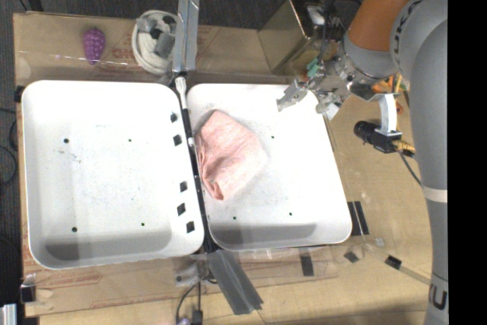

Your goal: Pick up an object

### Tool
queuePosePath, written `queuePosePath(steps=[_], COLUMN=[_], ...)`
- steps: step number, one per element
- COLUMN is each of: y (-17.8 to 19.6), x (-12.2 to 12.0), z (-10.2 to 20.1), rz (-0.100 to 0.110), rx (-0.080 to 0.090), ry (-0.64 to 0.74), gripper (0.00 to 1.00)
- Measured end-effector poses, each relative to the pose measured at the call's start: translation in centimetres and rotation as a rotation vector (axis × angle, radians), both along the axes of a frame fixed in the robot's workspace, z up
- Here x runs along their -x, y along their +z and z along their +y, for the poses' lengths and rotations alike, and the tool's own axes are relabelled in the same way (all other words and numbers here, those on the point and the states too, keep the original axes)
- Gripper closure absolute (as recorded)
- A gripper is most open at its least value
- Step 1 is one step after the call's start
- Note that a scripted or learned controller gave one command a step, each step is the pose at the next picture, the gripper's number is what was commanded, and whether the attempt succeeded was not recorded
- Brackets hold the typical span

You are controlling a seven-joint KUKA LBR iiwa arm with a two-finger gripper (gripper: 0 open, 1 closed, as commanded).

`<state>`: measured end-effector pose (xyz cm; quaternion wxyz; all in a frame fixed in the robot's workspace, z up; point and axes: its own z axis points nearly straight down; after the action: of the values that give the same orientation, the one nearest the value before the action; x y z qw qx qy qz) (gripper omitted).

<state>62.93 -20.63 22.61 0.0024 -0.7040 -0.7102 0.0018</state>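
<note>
Nothing lifted yet: pink cloth [229,152] lying crumpled in right bin [319,194] against its left wall, claw [310,99] spread and bare above bin's far right corner, reach and grasp left.

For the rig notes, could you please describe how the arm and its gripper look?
The arm is smooth and grey, with an orange band above the wrist. Its gripper is small, metallic grey, with cables at the wrist.
</note>
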Motion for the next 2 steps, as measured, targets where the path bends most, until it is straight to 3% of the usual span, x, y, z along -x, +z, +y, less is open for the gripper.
queuePosePath(steps=[1,2], y=[-10.0,-3.4], x=[-2.7,-1.1], z=[9.1,12.2], rz=[0.0,-0.003], rx=[0.0,0.002], ry=[0.016,-0.104], gripper=[0.0,0.0])
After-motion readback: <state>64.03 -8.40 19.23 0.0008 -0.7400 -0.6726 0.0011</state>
